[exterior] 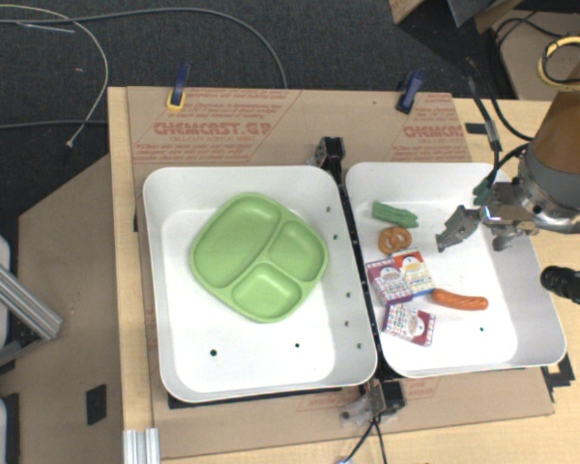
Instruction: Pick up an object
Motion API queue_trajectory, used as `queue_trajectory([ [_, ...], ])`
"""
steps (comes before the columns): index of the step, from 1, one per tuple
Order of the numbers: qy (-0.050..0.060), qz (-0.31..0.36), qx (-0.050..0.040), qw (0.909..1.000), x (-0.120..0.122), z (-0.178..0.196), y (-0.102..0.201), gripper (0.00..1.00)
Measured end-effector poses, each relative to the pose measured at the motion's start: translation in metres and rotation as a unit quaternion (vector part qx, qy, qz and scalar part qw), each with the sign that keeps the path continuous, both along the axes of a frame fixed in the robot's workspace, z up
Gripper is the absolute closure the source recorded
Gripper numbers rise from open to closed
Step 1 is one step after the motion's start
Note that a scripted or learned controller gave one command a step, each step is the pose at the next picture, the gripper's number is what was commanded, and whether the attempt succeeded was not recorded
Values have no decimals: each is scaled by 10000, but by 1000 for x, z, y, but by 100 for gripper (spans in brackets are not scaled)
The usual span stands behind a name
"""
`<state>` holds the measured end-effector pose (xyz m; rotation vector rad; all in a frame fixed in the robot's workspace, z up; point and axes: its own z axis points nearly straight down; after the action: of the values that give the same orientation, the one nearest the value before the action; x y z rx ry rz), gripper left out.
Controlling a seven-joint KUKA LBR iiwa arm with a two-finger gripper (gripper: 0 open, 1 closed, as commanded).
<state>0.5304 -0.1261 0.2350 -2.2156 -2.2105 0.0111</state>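
Observation:
The right bin (522, 341) holds several small items. A green piece (394, 214) lies at its upper left, with a brown pretzel-like ring (394, 240) just below it. Under those are a small printed box (400, 276) and a second printed packet (409, 324). An orange-red sausage (459, 301) lies near the bin's middle. My gripper (479, 234) hangs over the upper right part of this bin, to the right of the pretzel and above the sausage. It is open, with nothing between its fingers.
The left bin (174, 336) carries a green divided plate (259, 256). A black divider strip (353, 259) runs between the two bins. Cardboard lies under both, held by blue clamps (411, 92) at the back edge.

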Motion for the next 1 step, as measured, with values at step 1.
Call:
queue_trajectory([
  [1,-58,14,-9,10000,2,6,0,0],
])
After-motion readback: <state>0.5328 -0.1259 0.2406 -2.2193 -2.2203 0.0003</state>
